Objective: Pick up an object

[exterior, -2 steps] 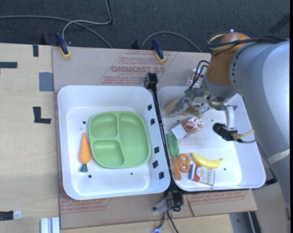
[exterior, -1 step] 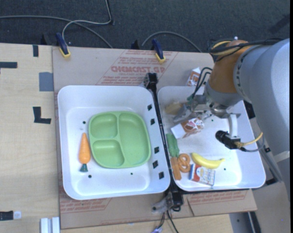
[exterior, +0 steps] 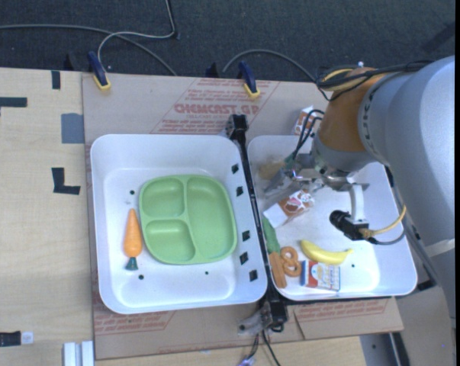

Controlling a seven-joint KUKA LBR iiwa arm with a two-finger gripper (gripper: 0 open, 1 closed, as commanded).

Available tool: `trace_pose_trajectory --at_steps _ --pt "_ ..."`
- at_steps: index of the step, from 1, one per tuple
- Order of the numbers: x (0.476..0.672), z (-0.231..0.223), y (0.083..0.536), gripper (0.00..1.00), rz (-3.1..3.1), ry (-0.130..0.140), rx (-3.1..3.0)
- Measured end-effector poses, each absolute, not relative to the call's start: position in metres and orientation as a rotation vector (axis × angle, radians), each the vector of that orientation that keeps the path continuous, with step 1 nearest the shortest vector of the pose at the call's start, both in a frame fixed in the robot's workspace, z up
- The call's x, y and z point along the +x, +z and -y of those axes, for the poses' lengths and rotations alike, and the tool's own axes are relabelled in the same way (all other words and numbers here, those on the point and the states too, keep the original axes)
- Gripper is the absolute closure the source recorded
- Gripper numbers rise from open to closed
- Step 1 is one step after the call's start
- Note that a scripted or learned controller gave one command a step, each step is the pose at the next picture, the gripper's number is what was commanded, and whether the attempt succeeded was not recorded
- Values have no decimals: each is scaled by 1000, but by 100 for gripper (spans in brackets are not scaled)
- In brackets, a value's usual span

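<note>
While the grey arm (exterior: 413, 120) reaches in from the right with its orange band (exterior: 344, 124) over the upper part of the right bin (exterior: 394, 280), its gripper (exterior: 284, 175) sits low near that bin's upper left corner, close to the divider between the two bins; the metal parts there blur together, so I cannot tell how the tool stands or whether anything is caught in it. Just below the gripper lies a small red-and-white packet (exterior: 296, 203), and beside it a white card-like piece (exterior: 275, 214). Further toward the bin's near edge, a yellow banana (exterior: 325, 253) lies on its side, with an orange pretzel-shaped toy (exterior: 284, 264) to its left and a small box with red and blue print (exterior: 322, 276) just beneath it. A thin green item (exterior: 270, 235) runs along the bin's left wall. A black cable end with a yellow hose (exterior: 363, 229) hangs over the middle of this bin. The left bin (exterior: 111, 158) holds a green divided plate (exterior: 188, 219) in its centre, and an orange carrot (exterior: 132, 237) lies just beside the plate's left edge, its green tip pointing to the near side. Both bins rest on a cardboard sheet (exterior: 176, 105) clamped at its far edge.
</note>
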State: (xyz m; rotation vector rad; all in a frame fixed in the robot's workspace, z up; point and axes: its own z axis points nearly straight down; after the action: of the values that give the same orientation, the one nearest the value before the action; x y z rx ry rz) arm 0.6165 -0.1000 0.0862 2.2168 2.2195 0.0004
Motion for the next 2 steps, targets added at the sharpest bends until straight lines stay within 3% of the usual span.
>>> trace_pose_trajectory --at_steps 1,2 --pt "665 97 84 0 -2228 -20 2235" --pt "668 101 85 0 -2224 -3 2219"
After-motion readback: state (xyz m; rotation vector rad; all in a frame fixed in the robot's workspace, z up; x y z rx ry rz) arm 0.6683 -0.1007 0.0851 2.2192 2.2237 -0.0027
